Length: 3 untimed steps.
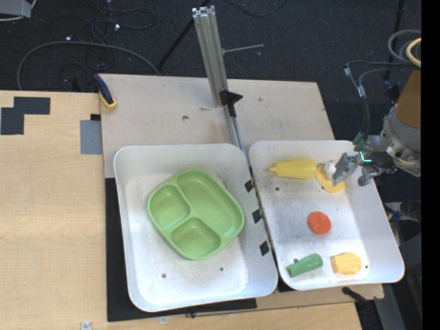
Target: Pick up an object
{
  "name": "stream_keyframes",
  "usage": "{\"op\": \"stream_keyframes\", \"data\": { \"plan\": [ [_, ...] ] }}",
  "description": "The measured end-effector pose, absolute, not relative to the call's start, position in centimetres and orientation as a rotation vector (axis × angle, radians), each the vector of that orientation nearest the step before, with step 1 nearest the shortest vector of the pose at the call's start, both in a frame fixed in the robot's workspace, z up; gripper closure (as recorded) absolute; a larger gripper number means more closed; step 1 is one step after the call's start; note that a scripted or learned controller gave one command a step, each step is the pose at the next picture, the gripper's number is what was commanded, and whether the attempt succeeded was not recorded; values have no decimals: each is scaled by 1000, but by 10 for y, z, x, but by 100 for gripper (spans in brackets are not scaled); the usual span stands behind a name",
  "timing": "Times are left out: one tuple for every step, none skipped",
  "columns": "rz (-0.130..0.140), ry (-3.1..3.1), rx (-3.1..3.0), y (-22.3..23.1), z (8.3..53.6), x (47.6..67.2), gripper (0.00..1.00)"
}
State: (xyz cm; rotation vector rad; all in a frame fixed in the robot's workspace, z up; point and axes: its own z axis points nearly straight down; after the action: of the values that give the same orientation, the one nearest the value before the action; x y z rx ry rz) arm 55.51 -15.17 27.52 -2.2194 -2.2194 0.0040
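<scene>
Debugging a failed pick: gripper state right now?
Gripper: cannot be told. It sits over the right bin, by the yellow banana.

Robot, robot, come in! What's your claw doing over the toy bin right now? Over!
Gripper low over right bin, at yellow piece beside yellow corn. Nothing seen gripped. Red ball lies apart, unobstructed.
</scene>
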Motion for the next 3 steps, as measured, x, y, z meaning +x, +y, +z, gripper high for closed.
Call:
{"op": "stream_keyframes", "data": {
  "plan": [
    [2, -2221, -2221, -152, 276, 556, 0],
    [6, -2218, -2217, -148, 229, 563, 0],
    [7, -2216, -2218, -150, 171, 572, 0]
  ]
}}
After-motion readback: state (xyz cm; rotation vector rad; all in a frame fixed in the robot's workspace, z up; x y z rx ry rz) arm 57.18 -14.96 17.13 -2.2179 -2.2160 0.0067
